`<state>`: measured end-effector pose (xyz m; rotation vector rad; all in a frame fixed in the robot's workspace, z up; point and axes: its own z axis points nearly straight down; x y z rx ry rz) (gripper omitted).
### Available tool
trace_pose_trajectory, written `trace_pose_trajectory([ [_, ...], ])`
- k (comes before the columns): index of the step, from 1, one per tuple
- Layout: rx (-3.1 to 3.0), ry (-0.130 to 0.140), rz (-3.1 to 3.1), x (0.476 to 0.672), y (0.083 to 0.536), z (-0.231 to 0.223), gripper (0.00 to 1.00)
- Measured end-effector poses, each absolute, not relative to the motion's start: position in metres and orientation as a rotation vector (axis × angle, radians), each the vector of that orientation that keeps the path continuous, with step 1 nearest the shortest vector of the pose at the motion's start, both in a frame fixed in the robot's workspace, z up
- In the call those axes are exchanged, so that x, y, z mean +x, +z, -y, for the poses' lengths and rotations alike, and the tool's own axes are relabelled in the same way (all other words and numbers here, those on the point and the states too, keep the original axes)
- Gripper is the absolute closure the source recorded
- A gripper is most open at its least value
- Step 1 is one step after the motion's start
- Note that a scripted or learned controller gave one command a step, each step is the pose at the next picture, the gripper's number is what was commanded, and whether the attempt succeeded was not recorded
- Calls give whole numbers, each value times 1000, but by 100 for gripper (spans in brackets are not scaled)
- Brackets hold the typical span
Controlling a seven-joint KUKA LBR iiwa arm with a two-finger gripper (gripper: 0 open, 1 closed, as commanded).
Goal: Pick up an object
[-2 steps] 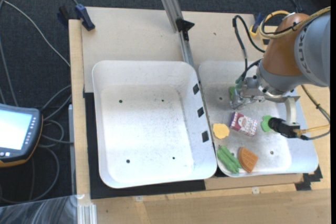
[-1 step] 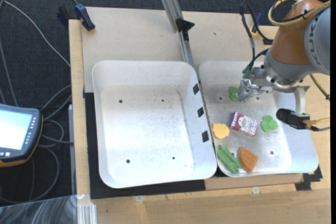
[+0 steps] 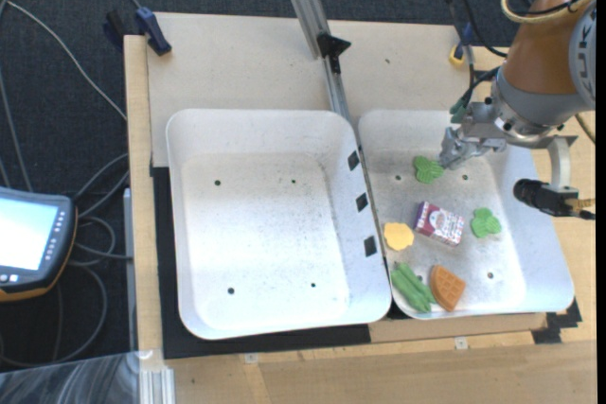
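Note:
My gripper (image 3: 453,153) hangs low over the right bin (image 3: 530,232), near its far side. Just left of and below its tips lies a small green piece (image 3: 428,170), close to the fingers but not seen between them. Further forward in the same bin lie a purple and white carton (image 3: 440,223), a green leafy piece (image 3: 486,223), a yellow piece (image 3: 399,237), an orange wedge (image 3: 447,287) and a long green piece (image 3: 411,286).
The left bin (image 3: 256,222) sits beside the right one, with black clips (image 3: 361,202) along their shared rim. A metal pole (image 3: 305,0) slants up from the bench behind the bins. A black part (image 3: 540,195) juts over the right bin's right edge.

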<state>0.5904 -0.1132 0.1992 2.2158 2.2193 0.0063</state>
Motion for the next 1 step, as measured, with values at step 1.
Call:
trace_pose_trajectory([
  [1,2216,6,-2218,588,245,118,100],
])
